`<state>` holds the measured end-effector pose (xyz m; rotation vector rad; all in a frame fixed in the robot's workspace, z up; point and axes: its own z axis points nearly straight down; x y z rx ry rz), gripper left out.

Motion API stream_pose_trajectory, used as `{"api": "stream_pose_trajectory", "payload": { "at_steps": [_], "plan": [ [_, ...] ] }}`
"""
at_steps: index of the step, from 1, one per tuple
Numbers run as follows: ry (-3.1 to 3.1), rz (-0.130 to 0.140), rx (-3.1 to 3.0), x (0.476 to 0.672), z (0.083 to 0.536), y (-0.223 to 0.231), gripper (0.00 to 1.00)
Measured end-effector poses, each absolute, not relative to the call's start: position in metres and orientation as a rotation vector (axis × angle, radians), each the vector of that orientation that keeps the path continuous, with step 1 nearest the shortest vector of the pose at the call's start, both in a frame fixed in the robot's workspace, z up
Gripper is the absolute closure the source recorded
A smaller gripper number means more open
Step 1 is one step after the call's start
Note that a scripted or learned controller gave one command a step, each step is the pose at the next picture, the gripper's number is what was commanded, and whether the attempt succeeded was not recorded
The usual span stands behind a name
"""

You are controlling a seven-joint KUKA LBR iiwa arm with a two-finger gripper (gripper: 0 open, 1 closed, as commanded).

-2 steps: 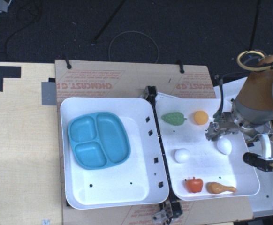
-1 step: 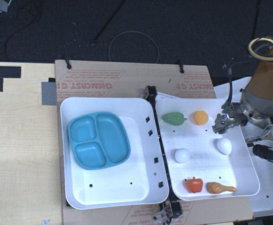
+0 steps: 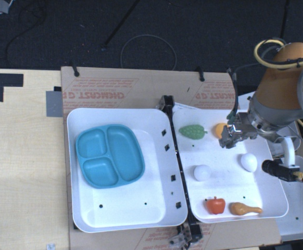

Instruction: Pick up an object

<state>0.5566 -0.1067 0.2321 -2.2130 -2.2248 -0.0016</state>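
In the left bin (image 3: 89, 212) a blue divided tray (image 3: 110, 155) lay by itself, apparently left as a place to put things, while everything there was to pick up sat loose in the right bin (image 3: 279, 204): a green leafy piece (image 3: 193, 132) at the back, a white ball (image 3: 201, 172) in the middle, a red tomato (image 3: 215, 205) and a tan drumstick (image 3: 244, 209) at the front, and a white egg (image 3: 249, 162) further right. The gripper (image 3: 228, 138) hung low at the back of that bin, just beside a small orange thing (image 3: 221, 129), which looked like its target; how its hand stood could not be told, and nothing showed in its grasp.
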Motion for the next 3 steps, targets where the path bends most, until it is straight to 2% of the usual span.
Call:
{"api": "stream_pose_trajectory", "payload": {
  "at_steps": [1, 3],
  "plan": [
    [-2.225, -0.001, -2.213, 0.571, 0.231, -0.052, 1.0],
    [-2.223, 0.003, -2.213, 0.573, 0.212, 0.055, 1.0]
  ]
}}
